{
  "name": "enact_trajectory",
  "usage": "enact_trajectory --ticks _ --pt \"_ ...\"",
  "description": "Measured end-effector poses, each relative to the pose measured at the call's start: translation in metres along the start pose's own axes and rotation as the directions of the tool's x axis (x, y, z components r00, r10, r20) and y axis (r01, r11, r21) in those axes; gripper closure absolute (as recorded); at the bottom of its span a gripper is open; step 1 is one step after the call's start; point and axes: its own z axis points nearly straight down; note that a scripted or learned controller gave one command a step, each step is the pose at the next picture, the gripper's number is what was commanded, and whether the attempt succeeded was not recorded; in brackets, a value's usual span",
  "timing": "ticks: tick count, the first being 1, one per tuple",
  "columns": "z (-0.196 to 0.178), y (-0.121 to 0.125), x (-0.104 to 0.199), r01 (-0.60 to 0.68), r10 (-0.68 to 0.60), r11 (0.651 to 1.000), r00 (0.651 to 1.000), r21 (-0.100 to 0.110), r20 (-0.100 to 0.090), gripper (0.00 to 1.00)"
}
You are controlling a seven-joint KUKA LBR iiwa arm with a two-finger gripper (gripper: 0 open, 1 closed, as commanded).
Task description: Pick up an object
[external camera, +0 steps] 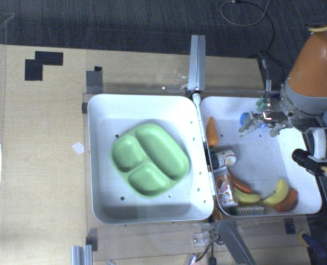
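While the arm (pixel 312 76) hangs over the right bin (pixel 262 164), its end effector (pixel 262 120) state is unclear.

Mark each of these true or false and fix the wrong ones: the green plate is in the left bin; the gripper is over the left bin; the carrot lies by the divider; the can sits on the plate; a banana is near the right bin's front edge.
1. The green plate is in the left bin. True.
2. The gripper is over the left bin. False: it is over the right bin, near its back.
3. The carrot lies by the divider. True.
4. The can sits on the plate. False: it is in the right bin, below the carrot.
5. A banana is near the right bin's front edge. True.
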Motion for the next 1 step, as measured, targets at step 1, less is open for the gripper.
enact_trajectory --ticks 1 --pt "-0.0112 0.0017 0.0011 0.004 -0.004 1.0 1.0 -0.004 0.0 1.0"
